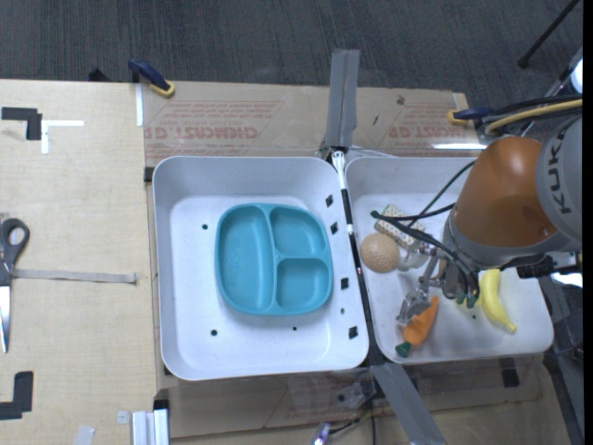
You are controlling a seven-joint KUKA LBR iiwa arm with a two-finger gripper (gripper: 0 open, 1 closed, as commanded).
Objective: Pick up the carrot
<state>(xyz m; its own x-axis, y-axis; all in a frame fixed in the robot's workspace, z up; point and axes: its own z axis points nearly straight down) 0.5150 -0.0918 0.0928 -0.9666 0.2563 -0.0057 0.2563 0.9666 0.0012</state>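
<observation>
My arm (519,193) reaches in from the right over the right bin (533,341), orange band uppermost. My fingers (419,304) are down at the bin floor, directly over the upper end of the carrot (422,325). The carrot lies tilted in the near part of the right bin, green end (403,349) toward the front rim. I cannot tell how far my fingers are parted, nor whether they have closed on the carrot; the metal parts overlap it and contact cannot be confirmed.

Other contents of the right bin: a beige ball (378,252) just beside the left wall, and a banana (494,301) near the carrot's right side, apart from it.

The left bin (176,276) holds a blue divided plate (274,259). Scissors (9,267) lie on the desk (74,211) at far left.
</observation>
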